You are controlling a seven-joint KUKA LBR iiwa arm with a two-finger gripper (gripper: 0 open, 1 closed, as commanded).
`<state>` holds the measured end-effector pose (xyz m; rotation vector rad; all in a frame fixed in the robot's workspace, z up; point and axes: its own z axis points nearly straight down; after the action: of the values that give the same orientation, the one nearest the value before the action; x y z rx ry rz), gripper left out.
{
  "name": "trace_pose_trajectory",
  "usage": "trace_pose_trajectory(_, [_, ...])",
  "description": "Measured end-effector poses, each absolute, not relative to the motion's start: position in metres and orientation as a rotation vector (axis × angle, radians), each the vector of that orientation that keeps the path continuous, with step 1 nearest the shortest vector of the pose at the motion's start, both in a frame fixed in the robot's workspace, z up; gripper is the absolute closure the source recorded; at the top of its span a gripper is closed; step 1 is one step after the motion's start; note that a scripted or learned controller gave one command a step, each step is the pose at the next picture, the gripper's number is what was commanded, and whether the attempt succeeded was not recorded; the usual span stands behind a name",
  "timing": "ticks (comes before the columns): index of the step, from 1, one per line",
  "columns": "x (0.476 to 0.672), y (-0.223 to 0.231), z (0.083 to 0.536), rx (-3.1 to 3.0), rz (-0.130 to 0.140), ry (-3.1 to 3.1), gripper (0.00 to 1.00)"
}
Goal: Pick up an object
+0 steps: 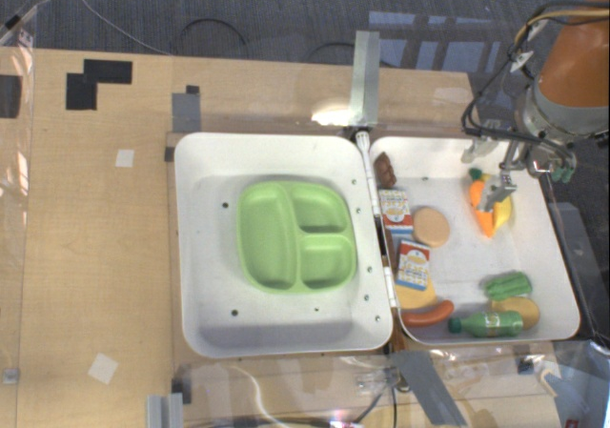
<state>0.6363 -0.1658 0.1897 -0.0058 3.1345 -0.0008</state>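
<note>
Carrot (pixel 479 207) — orange, beside a yellow piece — lies directly under the fingers (pixel 499 190); their spread cannot be told.

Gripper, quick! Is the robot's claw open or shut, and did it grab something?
Gripper: over the orange toy carrot in the right bin; open or shut cannot be told, and no grab is visible.
</note>
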Motion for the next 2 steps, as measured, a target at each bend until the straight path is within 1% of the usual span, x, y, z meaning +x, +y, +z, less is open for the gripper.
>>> trace_pose_trajectory(1, [0.64, -0.182, 0.099, -0.008, -0.003, 3.131, 0.0])
trace_pose_trajectory(2, [0.617, -0.191, 0.088, 0.027, -0.002, 3.13, 0.0])
